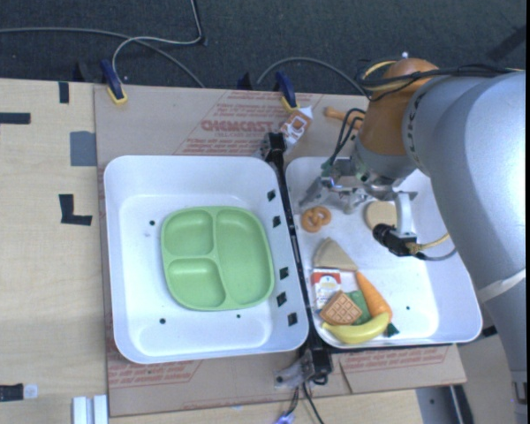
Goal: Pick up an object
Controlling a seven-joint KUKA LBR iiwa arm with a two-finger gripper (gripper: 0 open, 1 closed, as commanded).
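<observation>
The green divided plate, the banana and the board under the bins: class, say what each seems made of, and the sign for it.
Green divided plate: probably moulded plastic, one even colour with soft rounded ridges and a dull sheen. Banana: likely toy plastic, smooth and evenly yellow. Board: looks like cardboard, matt brown with red print.

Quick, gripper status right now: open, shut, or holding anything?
Gripper: cannot be told. It sits low in the right bin, next to the pretzel; nothing is visibly held.
</observation>
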